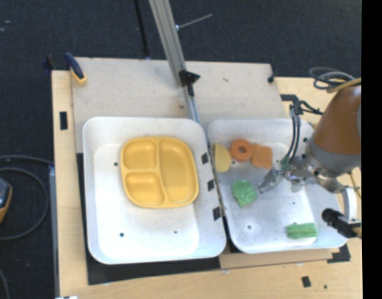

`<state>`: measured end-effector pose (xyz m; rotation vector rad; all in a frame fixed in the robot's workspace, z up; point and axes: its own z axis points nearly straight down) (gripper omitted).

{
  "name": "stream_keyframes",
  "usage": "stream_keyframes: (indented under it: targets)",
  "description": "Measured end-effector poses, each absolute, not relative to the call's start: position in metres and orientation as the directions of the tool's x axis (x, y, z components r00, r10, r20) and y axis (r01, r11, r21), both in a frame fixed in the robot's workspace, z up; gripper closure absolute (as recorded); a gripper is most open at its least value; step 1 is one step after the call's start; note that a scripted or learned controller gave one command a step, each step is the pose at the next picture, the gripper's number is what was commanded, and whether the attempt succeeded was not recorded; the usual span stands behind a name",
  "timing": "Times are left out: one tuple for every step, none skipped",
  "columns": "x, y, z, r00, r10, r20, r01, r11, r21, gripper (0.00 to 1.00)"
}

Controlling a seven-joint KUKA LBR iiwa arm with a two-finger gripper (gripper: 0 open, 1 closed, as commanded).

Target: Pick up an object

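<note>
A divided tray (159,171) lies in the left bin (103,229); five small items lie in the right bin (265,235).

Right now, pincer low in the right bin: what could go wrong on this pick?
1. The pincer sits between the green leafy piece and the orange block; it may close on neither.
2. The orange ring, block and yellow piece crowd together; a pick there may nudge neighbours.

No text, label, brand, number or sign can be read anywhere: the two white bins (103,242), the yellow tray (159,170), the bench (128,86) and the arm carry no legible markings.
</note>
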<state>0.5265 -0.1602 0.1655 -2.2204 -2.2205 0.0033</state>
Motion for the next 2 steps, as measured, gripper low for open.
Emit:
stream_keyframes:
  targets:
    - [0.523, -0.158, 0.122, 0.0, 1.0, 0.0, 1.0, 0.0, -0.003, 0.0]
    - [0.525, -0.16, 0.136, 0.005, 1.0, -0.002, 1.0, -0.005, 0.004, 1.0]
